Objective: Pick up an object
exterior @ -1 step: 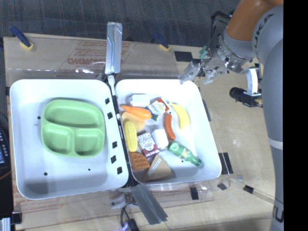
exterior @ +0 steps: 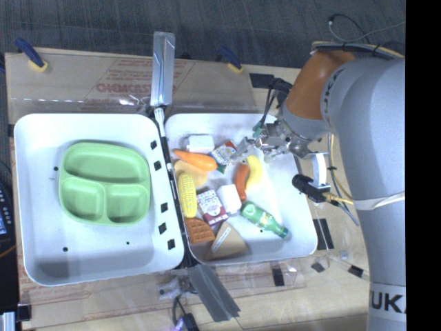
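From above, the right bin [exterior: 303, 236] is crowded with toy food while the left bin [exterior: 27, 185] holds a green divided tray [exterior: 105, 183]. The gripper [exterior: 256, 145] sits low over the far middle of the right bin, with the grey arm [exterior: 365, 116] reaching in from the right. Just beneath it lies a small yellow banana [exterior: 254, 172], side by side with an orange sausage-shaped piece [exterior: 240, 178]; those two look like the nearest candidates for picking.

Both are probably hollow plastic, so light and stiff, with smooth rounded skins that could squirt out of a pinch. I would take the banana across its middle, where it is narrowest, and the sausage lies so close that a finger may land on it.

Nearer left are a corn cob [exterior: 186, 193], a carrot [exterior: 196, 161], a small carton [exterior: 212, 206] and a green bottle [exterior: 262, 219].

The pincer is a tangle of metal at this angle; I cannot tell how it is set, and nothing visibly sits in it.
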You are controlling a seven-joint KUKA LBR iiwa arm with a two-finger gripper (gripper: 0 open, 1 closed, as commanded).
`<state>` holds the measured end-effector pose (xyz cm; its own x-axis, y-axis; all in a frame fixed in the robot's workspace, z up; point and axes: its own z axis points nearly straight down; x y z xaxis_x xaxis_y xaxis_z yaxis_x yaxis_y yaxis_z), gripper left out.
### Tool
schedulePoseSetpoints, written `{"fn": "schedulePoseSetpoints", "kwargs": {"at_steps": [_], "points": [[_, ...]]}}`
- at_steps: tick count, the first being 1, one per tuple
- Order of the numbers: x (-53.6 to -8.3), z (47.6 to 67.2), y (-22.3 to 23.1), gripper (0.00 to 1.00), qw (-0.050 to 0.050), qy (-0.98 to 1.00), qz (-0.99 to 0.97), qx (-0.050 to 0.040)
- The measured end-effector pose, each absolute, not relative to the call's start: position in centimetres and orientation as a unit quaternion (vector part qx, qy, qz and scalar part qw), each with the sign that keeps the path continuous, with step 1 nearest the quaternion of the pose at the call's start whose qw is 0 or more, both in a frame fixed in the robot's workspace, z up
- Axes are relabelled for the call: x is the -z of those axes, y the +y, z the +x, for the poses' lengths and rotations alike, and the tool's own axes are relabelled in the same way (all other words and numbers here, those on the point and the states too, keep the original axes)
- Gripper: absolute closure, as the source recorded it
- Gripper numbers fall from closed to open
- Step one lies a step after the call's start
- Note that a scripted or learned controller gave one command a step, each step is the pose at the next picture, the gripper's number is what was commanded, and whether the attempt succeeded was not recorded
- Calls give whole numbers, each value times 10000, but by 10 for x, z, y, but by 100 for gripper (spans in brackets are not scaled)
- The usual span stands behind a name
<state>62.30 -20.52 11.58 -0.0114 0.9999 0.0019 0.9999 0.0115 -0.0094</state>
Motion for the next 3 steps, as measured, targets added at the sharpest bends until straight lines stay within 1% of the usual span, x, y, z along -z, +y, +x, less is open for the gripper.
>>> {"fn": "schedulePoseSetpoints", "kwargs": {"at_steps": [1, 2, 3], "points": [[-92, 574, -209, 0, 16, -7368, -6761, -7], [-102, 574, -209, 100, 14, -7386, -6742, -12], [-230, 620, -180, 100, -9, -7330, -6803, 6]]}}
